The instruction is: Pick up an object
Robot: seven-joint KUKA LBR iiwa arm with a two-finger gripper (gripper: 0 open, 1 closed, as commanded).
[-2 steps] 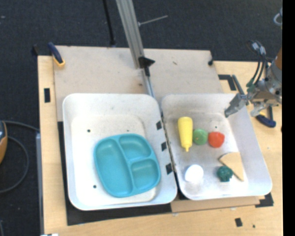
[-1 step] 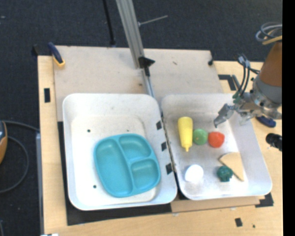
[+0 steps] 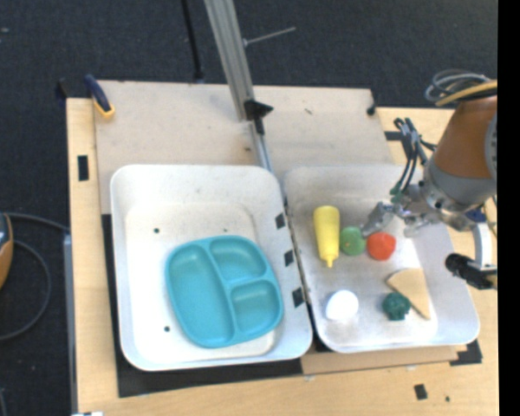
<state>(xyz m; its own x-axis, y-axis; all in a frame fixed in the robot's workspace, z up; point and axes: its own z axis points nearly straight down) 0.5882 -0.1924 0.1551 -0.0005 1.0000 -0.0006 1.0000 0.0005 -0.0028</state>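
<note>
The right bin (image 3: 451, 332) holds a yellow bottle-shaped object (image 3: 327, 233), a small green ball (image 3: 353, 242), a red-orange ball (image 3: 381, 247), a white ball (image 3: 341, 305), a dark green lump (image 3: 396, 306) and a tan wedge (image 3: 412, 289). My gripper (image 3: 385, 221) hangs over the upper middle of this bin, just above the red-orange ball and the green ball. Its fingers point toward the left. Nothing is visibly held between them.
The left bin (image 3: 139, 189) holds a blue divided tray (image 3: 224, 289). A metal pole (image 3: 234, 55) rises from behind the bins at the top centre. The arm's orange band (image 3: 468, 141) and cables occupy the right edge above the right bin.
</note>
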